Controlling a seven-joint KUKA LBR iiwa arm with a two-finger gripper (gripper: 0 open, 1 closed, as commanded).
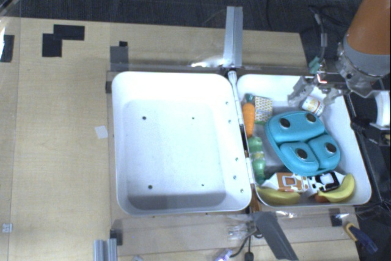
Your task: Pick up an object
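My gripper (pixel 313 96) hangs over the back of the right bin (pixel 361 159), below the orange band of the arm (pixel 369 15). Its two grey fingers (pixel 299 90) stand spread apart, so it is open. A small pale cylinder with an orange-yellow end (pixel 313 106) lies just beneath the gap between them, and I cannot tell whether they touch it. Just in front sits a large blue three-lobed toy (pixel 302 143). An orange carrot (pixel 248 117) lies along the bin's left wall.
The right bin also holds a yellow banana (pixel 346 190) at the front, a green item (pixel 256 156), a patterned packet (pixel 263 107) and a small printed box (pixel 292 181). The left bin (pixel 177 137) stands beside it. A metal post (pixel 234 33) rises behind the divider.
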